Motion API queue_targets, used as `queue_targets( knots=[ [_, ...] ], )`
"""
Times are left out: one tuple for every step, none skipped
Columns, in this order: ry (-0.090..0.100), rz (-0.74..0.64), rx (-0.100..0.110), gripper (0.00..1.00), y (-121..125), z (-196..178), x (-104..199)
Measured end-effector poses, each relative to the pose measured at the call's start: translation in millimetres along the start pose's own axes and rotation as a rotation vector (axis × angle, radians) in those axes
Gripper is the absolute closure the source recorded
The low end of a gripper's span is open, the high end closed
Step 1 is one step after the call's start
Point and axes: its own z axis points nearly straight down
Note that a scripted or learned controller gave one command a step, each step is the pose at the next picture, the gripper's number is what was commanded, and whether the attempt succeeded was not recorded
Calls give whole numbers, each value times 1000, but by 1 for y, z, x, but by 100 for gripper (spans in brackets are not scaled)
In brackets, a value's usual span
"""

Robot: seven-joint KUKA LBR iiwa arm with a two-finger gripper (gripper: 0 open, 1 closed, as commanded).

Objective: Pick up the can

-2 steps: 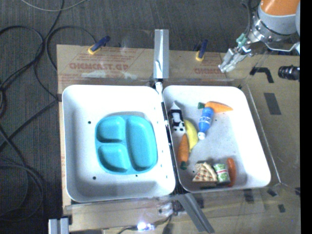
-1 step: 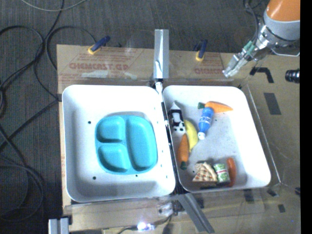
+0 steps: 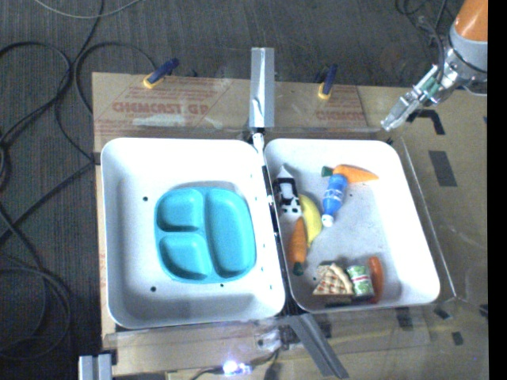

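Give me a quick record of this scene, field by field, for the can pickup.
can: the can, lying near the front edge of the right bin
beside can: sandwich wedge
also in right bin: banana, two carrots, blue bottle, cow toy
left bin: holds a blue divided tray
gripper: the gripper above the right bin's far right corner, holding nothing

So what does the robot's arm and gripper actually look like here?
The arm is grey with an orange band at the top right. Its gripper is slim and pale metal with green-tinted parts near the wrist, tapering to a narrow tip.
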Motion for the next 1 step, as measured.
queue_targets(
  knots=[
    [-3, 0, -1, 100, 1, -10, 0]
  ],
)
